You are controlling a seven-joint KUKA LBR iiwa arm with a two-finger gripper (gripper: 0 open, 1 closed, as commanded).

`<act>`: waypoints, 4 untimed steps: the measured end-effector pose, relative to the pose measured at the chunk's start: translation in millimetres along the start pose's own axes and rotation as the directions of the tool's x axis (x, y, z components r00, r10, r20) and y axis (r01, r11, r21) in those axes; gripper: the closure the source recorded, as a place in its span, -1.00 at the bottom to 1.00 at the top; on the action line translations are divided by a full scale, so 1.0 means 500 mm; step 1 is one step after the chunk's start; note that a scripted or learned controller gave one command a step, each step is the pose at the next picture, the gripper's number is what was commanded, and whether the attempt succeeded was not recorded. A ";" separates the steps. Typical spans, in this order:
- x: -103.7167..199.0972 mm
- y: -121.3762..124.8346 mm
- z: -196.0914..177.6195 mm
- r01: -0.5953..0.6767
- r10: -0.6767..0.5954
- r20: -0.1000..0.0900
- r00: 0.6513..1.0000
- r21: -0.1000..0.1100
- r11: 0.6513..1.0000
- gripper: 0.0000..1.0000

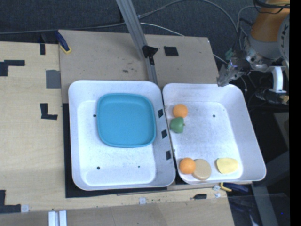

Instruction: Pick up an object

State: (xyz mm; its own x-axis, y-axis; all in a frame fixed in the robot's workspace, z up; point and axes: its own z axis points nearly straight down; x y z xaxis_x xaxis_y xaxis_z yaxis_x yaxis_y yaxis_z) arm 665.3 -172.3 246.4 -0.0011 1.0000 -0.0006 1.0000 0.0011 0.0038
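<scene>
The right white bin [235, 126] holds an orange ball [179, 110] and a green round fruit [177, 125] against its left wall. Along its near edge lie another orange ball [187, 165], a beige round piece [202, 169] and a yellow piece [227, 165]. My gripper [226, 76] hangs over the bin's far right corner, above the rim and well away from every object. Nothing shows between its fingers.
The left white bin [84, 140] carries a blue square plate [126, 119]. A grey metal post [136, 29] slants up from between the bins at the back. Cables run across the dark floor behind. The arm's orange band [268, 22] sits at the upper right.
</scene>
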 end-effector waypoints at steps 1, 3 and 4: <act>0.000 0.002 -0.100 0.000 0.000 0.000 1.000 0.000 1.000 1.00; 0.178 -0.099 -0.057 0.002 -0.002 -0.002 1.000 0.006 1.000 1.00; 0.266 -0.138 -0.051 0.003 -0.003 -0.001 1.000 0.004 1.000 1.00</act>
State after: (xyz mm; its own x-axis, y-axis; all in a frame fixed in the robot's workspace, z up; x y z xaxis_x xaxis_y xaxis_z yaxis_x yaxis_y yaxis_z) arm 596.3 -39.3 271.7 -0.0037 1.0000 0.0008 1.0000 0.0037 -0.0006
